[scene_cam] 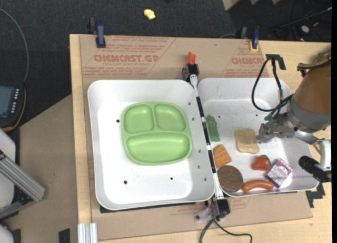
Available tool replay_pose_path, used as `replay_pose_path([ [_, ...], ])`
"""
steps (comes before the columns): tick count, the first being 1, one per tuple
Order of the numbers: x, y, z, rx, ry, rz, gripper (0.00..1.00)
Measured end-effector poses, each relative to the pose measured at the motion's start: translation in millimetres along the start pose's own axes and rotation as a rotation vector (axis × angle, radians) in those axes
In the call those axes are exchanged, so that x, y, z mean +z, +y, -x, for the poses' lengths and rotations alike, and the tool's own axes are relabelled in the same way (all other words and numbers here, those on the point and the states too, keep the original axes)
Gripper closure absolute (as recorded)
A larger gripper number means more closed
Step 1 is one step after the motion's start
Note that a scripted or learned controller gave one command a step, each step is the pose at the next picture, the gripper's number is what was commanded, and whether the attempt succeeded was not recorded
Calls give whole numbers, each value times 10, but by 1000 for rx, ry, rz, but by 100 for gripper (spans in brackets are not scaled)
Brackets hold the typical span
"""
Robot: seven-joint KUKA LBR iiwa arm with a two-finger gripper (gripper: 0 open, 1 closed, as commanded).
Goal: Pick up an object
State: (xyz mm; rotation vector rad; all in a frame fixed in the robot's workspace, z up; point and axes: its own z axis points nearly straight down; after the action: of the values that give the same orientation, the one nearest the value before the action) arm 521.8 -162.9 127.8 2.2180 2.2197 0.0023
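Observation:
The right bin [231, 91] holds several toy foods. A pale beige slice [246, 141] lies near its middle, with a green stick [212, 127] by the left wall. An orange waffle piece [222, 155] and a brown round disc [230, 178] sit toward the front. A red piece [261, 162], a sausage [257, 186] and a purple-and-white packet [279, 172] lie at the front right. My gripper [266, 130] hangs low in this bin, just right of the beige slice and above the red piece.
The left bin [105, 157] holds a green divided plate [156, 133]. A black cable [259, 86] loops over the right bin's back. Blue clamps [98, 32] and an orange-topped clamp [191, 62] stand along the bench's far edge.

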Motion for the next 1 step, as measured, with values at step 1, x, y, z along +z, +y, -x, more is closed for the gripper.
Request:
replay_pose_path([
  [1,14,-1,2,1,0,-1,0],
])
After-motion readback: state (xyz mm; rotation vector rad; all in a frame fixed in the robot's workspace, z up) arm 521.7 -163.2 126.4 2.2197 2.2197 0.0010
